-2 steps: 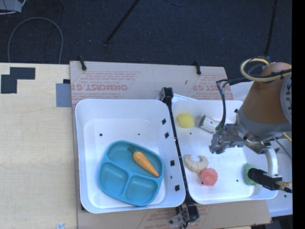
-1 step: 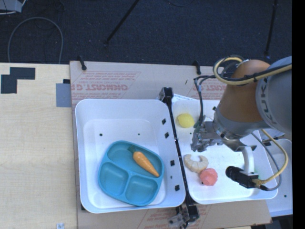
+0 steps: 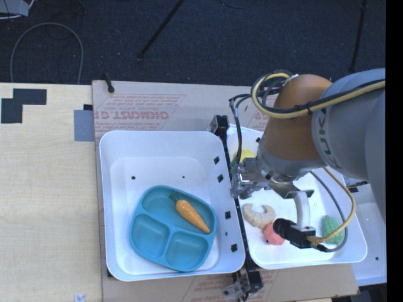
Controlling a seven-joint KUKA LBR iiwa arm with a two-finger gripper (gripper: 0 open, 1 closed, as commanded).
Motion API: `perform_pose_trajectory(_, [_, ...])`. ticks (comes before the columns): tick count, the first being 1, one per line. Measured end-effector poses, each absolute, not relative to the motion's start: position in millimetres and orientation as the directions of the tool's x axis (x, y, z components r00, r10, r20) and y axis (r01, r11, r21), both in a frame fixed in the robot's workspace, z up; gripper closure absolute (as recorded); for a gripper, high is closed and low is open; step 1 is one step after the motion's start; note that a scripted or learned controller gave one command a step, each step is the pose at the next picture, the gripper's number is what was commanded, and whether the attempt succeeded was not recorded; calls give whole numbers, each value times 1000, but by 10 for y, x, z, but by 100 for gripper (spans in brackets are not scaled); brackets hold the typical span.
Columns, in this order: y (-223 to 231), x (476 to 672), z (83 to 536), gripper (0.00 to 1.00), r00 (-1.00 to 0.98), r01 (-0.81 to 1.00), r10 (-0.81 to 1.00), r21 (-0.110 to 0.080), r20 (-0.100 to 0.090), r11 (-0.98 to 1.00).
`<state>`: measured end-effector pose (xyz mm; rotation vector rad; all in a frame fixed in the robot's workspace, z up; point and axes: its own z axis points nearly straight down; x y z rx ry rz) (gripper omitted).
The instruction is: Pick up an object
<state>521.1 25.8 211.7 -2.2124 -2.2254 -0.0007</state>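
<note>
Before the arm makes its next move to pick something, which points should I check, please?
1. Targets in right bin: shrimp toy, pink piece, green piece: ok.
2. Shrimp toy and pink piece apart: cannot tell.
3. Tool over right bin, near its left wall: ok.
4. Tool carries an object: cannot tell.
5. Yellow object in clear sight: not ok, arm covers most of it.
6. Carrot lies uncovered on blue plate: ok.

Most of the right bin's far half is blocked by the arm, which also runs off the picture's right edge. There's a yellow thing near that bin's far left corner, mostly covered, so no idea what it is.
</note>
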Motion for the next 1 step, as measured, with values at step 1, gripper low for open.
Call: perform_pose_trajectory(1, [786, 5238, 2044, 100, -5, 1000, 1000, -5, 2, 5])
